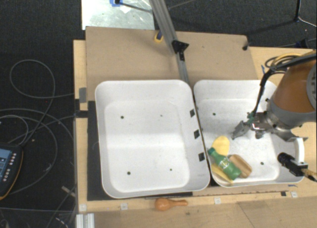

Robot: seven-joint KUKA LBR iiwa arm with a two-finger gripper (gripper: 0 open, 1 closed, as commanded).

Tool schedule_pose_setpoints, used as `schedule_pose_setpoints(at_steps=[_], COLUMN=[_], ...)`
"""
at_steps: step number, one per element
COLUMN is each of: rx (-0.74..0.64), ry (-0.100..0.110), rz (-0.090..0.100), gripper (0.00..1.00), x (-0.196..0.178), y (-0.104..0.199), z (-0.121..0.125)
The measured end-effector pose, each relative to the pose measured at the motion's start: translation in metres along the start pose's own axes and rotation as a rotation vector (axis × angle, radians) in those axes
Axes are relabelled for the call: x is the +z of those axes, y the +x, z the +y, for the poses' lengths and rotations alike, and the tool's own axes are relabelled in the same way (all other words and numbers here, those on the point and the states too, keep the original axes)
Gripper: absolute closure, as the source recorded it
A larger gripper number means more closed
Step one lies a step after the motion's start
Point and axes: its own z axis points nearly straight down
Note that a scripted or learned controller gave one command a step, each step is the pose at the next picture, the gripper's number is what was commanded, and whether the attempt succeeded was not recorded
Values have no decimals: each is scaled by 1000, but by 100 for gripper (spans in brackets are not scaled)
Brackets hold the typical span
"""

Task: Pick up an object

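White plastic bin (233,98), right of two on the surface: holds three small toy foods at its front-left corner.
Green bottle (224,163): rigid, light, slick; grip across the body.
Brown roll (241,165), yellow piece (221,145).
Hand (243,129): just above them, grip state cannot be told.

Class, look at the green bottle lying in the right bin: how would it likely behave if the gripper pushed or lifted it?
The green bottle lies on its side, so a push would probably roll it. It leans against the hot dog toy and a yellow piece, so these may shift too. It looks like smooth plastic, possibly slippery and light.
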Motion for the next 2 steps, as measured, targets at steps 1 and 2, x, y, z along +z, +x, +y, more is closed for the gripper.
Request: schedule_pose_setpoints(at_steps=[1, 2], rx=[0, 0], ry=[-1, -7], rz=[0, -2], gripper=[0, 100], x=[38, 25], y=[0, 0], z=[0, 2])
